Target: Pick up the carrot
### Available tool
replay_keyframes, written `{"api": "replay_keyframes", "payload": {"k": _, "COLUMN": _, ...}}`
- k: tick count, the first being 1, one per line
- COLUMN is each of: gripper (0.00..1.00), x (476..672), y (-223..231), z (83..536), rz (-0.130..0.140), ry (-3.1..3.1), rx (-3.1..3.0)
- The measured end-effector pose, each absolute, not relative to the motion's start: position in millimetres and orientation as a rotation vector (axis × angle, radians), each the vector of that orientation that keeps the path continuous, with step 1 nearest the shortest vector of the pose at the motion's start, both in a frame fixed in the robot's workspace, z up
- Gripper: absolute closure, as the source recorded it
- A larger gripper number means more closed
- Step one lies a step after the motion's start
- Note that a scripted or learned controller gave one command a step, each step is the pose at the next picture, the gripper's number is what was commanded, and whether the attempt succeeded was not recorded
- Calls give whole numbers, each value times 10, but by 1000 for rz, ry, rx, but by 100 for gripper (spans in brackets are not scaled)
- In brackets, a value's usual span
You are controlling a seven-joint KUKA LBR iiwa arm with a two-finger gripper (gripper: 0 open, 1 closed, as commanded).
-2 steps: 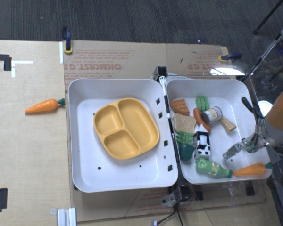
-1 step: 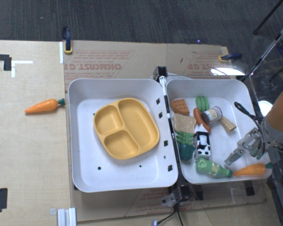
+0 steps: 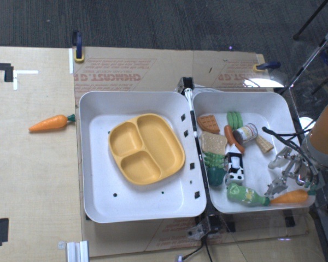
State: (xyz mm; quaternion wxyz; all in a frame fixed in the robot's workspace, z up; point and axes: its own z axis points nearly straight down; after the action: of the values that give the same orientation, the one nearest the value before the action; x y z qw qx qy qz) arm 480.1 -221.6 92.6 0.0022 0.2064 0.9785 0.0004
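Right bin (image 3: 284,105): carrot (image 3: 290,197) touching claw (image 3: 280,186).

Matt yellow plastic plate (image 3: 146,148), glossy white bins (image 3: 93,162), pale wood bench (image 3: 27,190)

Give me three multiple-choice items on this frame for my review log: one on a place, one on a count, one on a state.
1. Where does the gripper hang?
A. over the left bin
B. over the right bin's near right corner
C. over the bare bench

2. How many compartments has the yellow plate?
A. two
B. three
C. four

3. How does the carrot in the right bin lie?
A. flat on the bin floor
B. lifted clear of the bin
C. upright on the plate

Answers:
1. B, it sits just above that carrot.
2. B, two upper hollows and one lower.
3. A, it lies on its side against the near wall.
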Motion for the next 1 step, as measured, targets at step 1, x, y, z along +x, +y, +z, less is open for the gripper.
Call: {"api": "replay_keyframes", "payload": {"k": 1, "gripper": 100, "x": 4833, "y": -2221, "z": 1027, "rz": 2, "ry": 3059, "rx": 656}}
